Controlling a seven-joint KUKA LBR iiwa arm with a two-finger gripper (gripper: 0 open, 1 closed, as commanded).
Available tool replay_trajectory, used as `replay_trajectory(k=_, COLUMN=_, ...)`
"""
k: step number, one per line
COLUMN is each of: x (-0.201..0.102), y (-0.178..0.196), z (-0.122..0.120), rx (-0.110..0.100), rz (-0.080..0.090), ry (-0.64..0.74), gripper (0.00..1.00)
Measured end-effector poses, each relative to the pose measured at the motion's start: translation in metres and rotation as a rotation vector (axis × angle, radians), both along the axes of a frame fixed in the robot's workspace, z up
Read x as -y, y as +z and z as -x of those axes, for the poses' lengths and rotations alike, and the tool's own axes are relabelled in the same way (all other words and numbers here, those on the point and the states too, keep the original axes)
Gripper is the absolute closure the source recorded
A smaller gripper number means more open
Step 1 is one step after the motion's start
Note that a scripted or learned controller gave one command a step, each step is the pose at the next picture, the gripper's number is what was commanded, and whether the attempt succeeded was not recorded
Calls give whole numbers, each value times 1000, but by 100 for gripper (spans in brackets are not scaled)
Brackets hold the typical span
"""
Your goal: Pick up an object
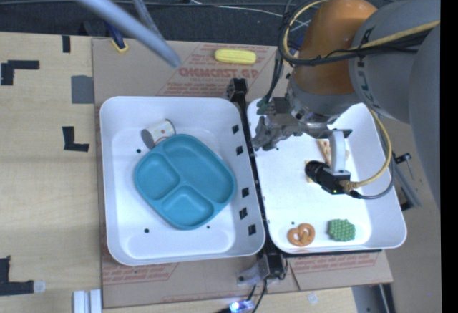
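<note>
Item: arm lowered into the right bin (390, 229), approach stage of a pick, nothing yet seen held.

Candidate objects, placed from the right bin: a pretzel (301, 235) and a green bumpy ball (341, 230) lie side by side near its front wall; a pale stick-shaped piece (325, 148) lies mid-bin, partly under the arm's hardware. The gripper (270, 134) hangs at the bin's left wall, apart from all three; jaws too cluttered by cables and brackets to read, so cannot tell whether apart or together. Judged next need: shift toward one object, centre over it, descend, close. Left of that bin, the other bin (114, 161) carries a blue divided tray (184, 180) and a small grey piece (157, 134). Behind on the tabletop (43, 175): a yellow piece (235, 56). Orange wrist band (333, 39) hides the bin's back part.
</note>
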State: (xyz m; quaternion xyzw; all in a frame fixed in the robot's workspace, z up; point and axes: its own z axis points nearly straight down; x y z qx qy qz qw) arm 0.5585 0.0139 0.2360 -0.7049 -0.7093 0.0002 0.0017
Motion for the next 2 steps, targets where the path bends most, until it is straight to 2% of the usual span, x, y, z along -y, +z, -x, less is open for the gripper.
replay_trajectory(k=1, x=-44, y=-10, z=13, rx=-1, rz=1, ry=-1, gripper=100)
replay_trajectory(k=2, x=-88, y=-3, z=39, rx=-1, rz=1, ry=0, gripper=100)
